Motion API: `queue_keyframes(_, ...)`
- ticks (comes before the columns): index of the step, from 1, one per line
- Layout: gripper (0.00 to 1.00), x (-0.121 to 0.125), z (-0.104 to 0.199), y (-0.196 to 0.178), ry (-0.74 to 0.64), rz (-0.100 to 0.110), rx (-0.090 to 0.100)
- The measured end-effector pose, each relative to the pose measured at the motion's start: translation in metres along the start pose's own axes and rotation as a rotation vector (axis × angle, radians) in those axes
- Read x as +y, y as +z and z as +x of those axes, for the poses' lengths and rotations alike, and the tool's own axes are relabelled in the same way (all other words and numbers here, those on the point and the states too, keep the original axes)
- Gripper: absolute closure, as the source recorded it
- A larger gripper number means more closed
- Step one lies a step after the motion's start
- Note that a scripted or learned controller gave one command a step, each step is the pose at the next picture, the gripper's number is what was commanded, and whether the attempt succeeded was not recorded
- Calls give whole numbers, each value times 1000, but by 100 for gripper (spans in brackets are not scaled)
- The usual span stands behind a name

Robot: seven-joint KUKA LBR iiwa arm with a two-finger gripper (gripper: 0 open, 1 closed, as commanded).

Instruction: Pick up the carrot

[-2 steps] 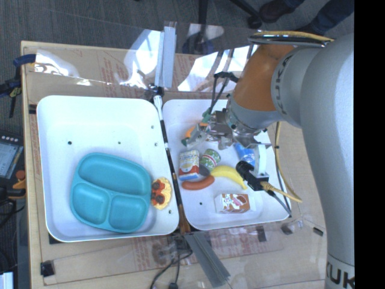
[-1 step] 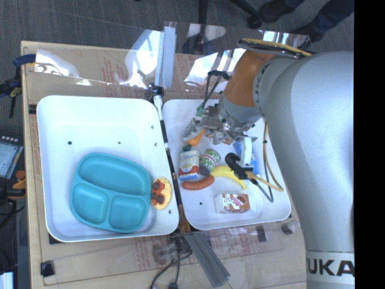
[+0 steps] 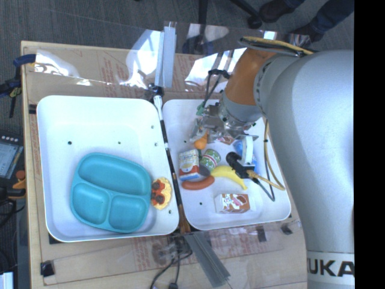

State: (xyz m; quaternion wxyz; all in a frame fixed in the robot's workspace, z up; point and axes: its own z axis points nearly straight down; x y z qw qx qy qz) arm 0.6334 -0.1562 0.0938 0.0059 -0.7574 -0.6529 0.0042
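The carrot [image 3: 201,141] shows as a small orange piece in the upper middle of the right bin [image 3: 180,116]. My gripper [image 3: 204,128] hangs right over it, its metal fingers reaching down to the carrot's top. The grey wrist and orange band above hide how the fingers stand around it.
Below the carrot lie two small cans [image 3: 189,162], a sausage [image 3: 197,183], a banana [image 3: 229,174], a blue item [image 3: 240,147] and a small carton [image 3: 233,203]. The left bin [image 3: 60,119] holds a blue divided plate [image 3: 111,191] and a pizza slice [image 3: 160,192].
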Motion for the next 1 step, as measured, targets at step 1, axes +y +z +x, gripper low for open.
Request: queue_keyframes(1,100,-2,60,-96,296,-8,0)
